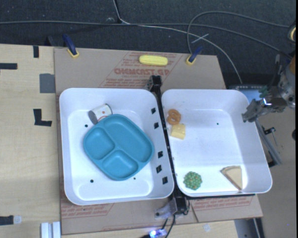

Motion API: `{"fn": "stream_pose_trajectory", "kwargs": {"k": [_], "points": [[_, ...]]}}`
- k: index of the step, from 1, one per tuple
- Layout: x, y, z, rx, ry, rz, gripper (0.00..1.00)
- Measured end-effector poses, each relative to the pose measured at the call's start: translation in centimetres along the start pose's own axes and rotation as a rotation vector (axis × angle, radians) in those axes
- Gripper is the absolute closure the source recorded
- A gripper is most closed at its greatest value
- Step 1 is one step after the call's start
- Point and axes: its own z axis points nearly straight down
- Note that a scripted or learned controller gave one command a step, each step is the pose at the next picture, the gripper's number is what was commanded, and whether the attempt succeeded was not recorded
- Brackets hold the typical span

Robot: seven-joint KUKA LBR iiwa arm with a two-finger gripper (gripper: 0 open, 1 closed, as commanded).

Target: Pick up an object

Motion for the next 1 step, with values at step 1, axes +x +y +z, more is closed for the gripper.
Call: {"fn": "stream_pose_trajectory", "kwargs": {"k": [1], "points": [[5.80,0.55,1.73,0.006,0.004,-0.004,1.00]]}}
